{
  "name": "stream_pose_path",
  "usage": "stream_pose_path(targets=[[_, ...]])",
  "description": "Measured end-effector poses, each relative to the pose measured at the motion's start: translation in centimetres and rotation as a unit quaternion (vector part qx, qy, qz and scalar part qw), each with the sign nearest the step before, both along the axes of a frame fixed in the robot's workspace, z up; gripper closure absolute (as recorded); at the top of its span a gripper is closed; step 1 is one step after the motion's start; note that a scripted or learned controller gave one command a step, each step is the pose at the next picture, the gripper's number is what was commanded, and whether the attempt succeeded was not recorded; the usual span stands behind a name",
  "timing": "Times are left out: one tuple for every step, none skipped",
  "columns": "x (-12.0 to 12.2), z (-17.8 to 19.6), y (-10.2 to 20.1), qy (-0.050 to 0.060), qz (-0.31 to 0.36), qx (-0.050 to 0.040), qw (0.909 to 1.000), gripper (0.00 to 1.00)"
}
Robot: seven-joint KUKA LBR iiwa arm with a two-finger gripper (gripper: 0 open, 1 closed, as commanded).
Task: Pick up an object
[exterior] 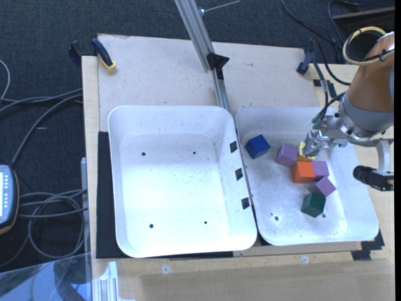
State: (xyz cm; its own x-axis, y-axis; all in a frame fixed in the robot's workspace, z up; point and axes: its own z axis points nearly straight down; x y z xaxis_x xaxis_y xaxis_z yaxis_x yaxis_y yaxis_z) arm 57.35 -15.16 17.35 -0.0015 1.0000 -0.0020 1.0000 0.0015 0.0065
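the fingers (311, 144) sit low in the right bin (351, 227), directly above the orange block (304, 171), which serves here as the landmark. whether they are open or closed cannot be told; the metal parts blur together at this angle, and no block shows between them. a small yellow piece (302, 148) shows just above the orange block, close against the fingers; its shape is unclear.

the orange block lies on the bin floor, roughly at the bin's centre. a purple block (287, 155) lies up and to the left of it, touching or nearly touching. a second, paler purple block (320, 167) sits against its right side. a third purple block (324, 185) lies just below and right of it. a dark green block (313, 204) lies below the orange block, past the third purple one and just beside it. a blue block (257, 146) lies well to the left of the orange block, apart from the cluster, near the bin's left wall.

the grey wrist and orange-banded arm (371, 93) rise up and to the right of the orange block, leaving past the bin's right rim.

the left bin (125, 127) stands far to the left of the orange block, its wall touching the right bin's. both bins rest on the surface (156, 68). a slanted metal pole (197, 27) crosses the surface up and left of the orange block.
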Motion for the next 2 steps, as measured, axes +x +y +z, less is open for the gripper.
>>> stream_pose_path(targets=[[0.1,3.7,0.0,0.000,0.000,0.0002,1.0000,1.00],[2.1,3.3,5.2,0.002,0.003,0.0016,1.0000,1.00]])
